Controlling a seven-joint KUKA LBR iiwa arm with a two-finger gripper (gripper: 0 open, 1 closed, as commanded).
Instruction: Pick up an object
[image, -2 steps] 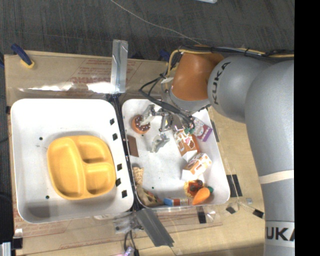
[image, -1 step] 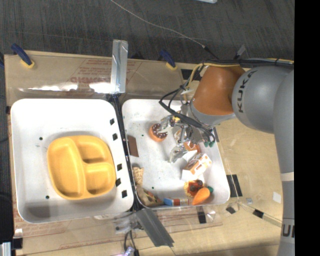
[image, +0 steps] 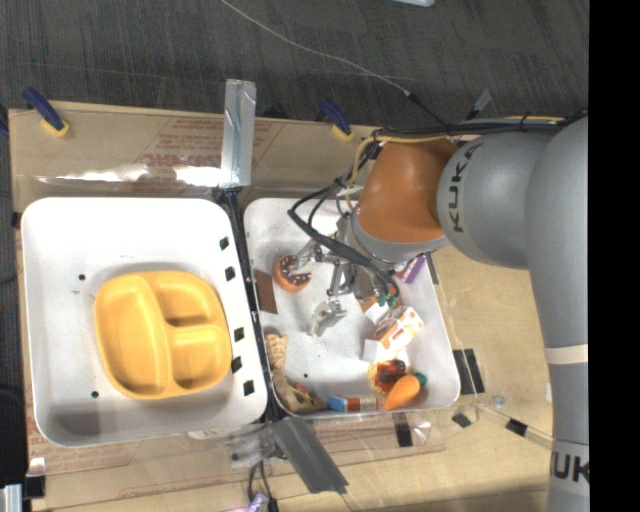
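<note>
One gripper (image: 330, 312) hung over the right bin (image: 262, 222), its finger state impossible to tell. A round brown-and-white donut (image: 292, 271) lay just up-left of it, an orange carrot (image: 402, 391) lower right.

donut toy (image: 292, 272): brown with pink frosting, 10 o'clock in right bin | carrot toy (image: 402, 390): orange, lying at 5 o'clock corner | white carton (image: 397, 328): tilted, 3 o'clock | blue-red piece (image: 344, 404): flat, 6 o'clock edge

Divided tray (image: 160, 332) in left bin (image: 50, 230), hand (image: 330, 310) over cluttered right bin (image: 262, 225), donut (image: 293, 272) left of hand
</note>
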